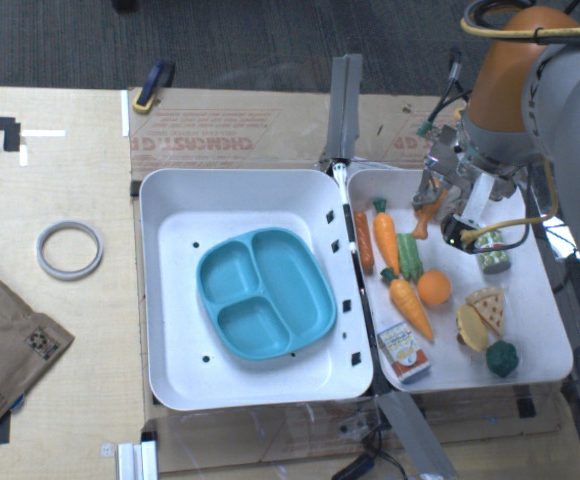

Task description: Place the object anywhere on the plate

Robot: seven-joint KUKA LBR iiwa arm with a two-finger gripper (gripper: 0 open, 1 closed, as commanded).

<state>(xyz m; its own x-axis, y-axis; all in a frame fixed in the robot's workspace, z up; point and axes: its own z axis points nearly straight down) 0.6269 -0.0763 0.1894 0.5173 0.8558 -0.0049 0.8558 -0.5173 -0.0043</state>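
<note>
Plate [266,305], blue and three-sectioned, sits bare in the left bin [170,268], well off to the left of the gripper [440,206], which hangs over the right bin's [548,298] food toys, grip unreadable

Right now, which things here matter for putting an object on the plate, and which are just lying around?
Job: blue plate in the left bin; gripper; toy food in the right bin, such as carrot and orange.

Lying about: tape ring, cardboard box.
</note>
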